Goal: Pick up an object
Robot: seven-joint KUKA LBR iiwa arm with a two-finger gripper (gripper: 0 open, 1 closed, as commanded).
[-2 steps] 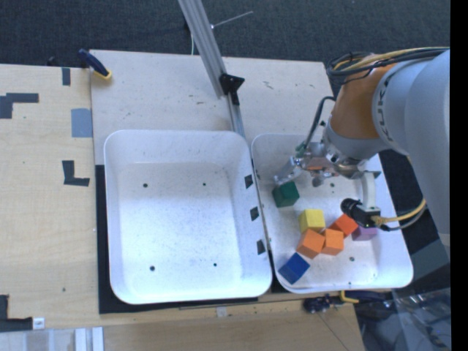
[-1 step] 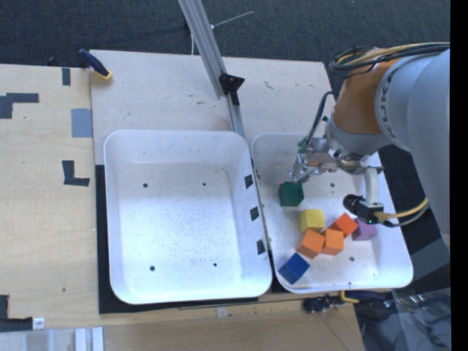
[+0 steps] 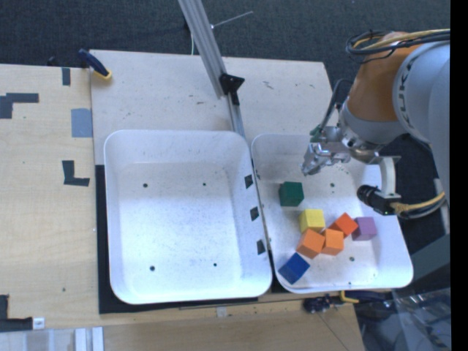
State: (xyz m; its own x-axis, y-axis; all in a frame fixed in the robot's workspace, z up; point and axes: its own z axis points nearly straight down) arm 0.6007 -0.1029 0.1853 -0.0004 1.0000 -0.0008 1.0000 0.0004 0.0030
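Several coloured blocks lie in the right bin (image 3: 380,265): a green one (image 3: 291,194), a yellow one (image 3: 313,219), three orange ones (image 3: 313,242) (image 3: 333,241) (image 3: 346,225), a purple one (image 3: 365,228) and a blue one (image 3: 294,268). My gripper (image 3: 313,165) hangs over the upper part of that bin, just above and to the right of the green block. Its metal fingers point down and to the left, with nothing visible between them.
The left bin (image 3: 117,196) stands beside the right one, with a row of black clips (image 3: 254,212) along their shared wall. A slanted metal bar (image 3: 208,42) runs from the top down to the bins. A blue and yellow tool (image 3: 95,64) lies at the upper left.
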